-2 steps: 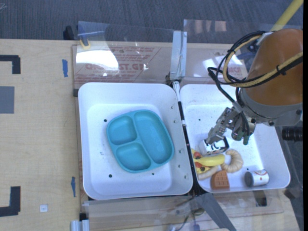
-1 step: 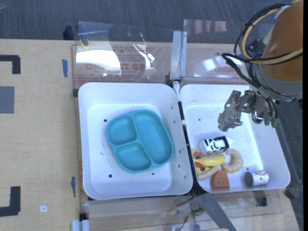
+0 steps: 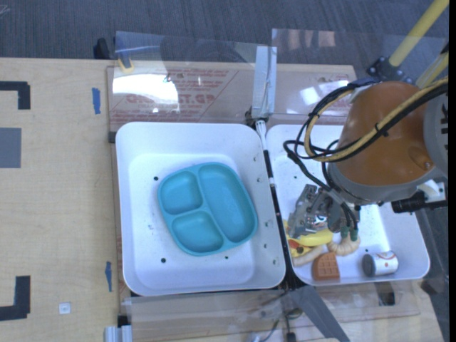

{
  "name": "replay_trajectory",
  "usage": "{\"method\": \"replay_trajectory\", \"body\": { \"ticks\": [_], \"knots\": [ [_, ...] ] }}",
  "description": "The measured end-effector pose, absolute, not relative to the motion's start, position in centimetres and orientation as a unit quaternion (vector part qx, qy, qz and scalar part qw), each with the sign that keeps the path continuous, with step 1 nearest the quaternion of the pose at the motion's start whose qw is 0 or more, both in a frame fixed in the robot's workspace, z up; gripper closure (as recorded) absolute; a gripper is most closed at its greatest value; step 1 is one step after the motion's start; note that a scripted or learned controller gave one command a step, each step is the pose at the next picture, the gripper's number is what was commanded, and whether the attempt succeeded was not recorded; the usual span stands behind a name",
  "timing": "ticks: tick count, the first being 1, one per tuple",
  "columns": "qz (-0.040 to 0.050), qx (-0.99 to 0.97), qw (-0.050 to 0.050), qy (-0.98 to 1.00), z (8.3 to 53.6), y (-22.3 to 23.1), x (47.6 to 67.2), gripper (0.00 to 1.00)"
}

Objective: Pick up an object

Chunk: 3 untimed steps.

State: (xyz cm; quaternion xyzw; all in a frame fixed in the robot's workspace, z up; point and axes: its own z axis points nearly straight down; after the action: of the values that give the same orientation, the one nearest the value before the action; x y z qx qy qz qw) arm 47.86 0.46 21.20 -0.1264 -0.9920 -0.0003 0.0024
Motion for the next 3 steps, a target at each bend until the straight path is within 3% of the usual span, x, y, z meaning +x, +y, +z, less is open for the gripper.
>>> {"method": "replay_trajectory", "body": {
  "ticks": [1, 2, 3],
  "knots": [
    [0.0, -0.299, 0.001, -0.954, 18.4, -0.7, 47.9, 1.0],
    [-0.0004, -0.207, -0.004, -0.978, 22.4, -4.4, 53.8, 1.0],
    [-0.0012, -0.228, -0.004, -0.974, 25.9, -2.4, 57.4, 1.0]
  ]
}}
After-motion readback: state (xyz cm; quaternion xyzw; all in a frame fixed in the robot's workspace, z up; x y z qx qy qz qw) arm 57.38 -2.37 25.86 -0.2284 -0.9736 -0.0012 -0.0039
